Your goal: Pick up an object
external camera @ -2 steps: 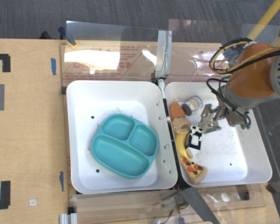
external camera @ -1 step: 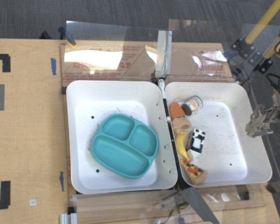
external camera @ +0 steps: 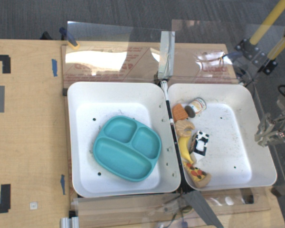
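Note:
Several small objects lie along the left wall of the right bin. From back to front they are an orange block, a small round jar on its side, a tan lump, a yellow banana, a black-and-white toy and a yellow-and-red piece. My gripper appears as a grey, blurred shape just outside that bin's right rim, well apart from all of them. Nothing is seen in it.
The left bin holds a teal divided plate. A clear upright panel stands behind the gap between the bins. Yellow poles with a black clamp rise at the back right. The right half of the right bin's floor is bare.

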{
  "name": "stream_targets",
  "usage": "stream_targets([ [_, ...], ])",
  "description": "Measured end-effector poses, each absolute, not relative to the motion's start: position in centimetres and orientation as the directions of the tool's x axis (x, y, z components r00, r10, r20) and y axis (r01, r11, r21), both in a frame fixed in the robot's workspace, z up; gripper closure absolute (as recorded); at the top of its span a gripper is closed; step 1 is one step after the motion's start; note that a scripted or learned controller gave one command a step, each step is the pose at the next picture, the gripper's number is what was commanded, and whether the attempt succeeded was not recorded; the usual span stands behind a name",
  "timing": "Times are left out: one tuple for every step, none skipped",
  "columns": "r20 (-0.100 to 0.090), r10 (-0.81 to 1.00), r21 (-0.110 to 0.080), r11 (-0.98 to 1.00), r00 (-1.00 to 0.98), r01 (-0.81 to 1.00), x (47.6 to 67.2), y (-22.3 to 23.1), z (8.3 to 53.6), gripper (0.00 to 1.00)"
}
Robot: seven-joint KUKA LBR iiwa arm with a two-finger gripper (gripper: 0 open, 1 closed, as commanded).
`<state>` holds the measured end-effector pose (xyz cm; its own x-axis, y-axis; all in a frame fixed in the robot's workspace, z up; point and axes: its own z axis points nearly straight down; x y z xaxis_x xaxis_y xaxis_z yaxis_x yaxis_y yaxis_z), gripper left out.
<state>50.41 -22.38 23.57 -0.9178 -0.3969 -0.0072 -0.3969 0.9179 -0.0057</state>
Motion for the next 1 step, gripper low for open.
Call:
stream_targets([
  [-0.006,-0.632,-0.006,0.775,-0.775,-0.632,51.14,-22.27,25.98,1.00],
])
